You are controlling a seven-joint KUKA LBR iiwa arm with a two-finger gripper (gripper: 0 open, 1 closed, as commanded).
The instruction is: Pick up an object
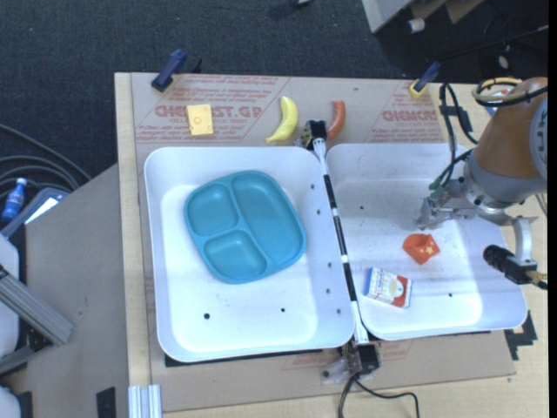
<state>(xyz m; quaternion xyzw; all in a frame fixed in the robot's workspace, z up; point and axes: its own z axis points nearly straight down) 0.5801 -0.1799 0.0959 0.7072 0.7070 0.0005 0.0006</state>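
From my camera view, I have the arm reaching in from three o'clock, wrist bent down over the right bin. End effector hovers just above the red object, at its twelve o'clock; grip state I cannot tell.

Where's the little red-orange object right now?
The red-orange object lies in the right bin, just below the gripper and above the small carton.

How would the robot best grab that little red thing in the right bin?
From straight above, closing on the sides of the small red object. It is a compact lump lying alone on the right bin floor, apart from the small carton, so there's probably room around it.
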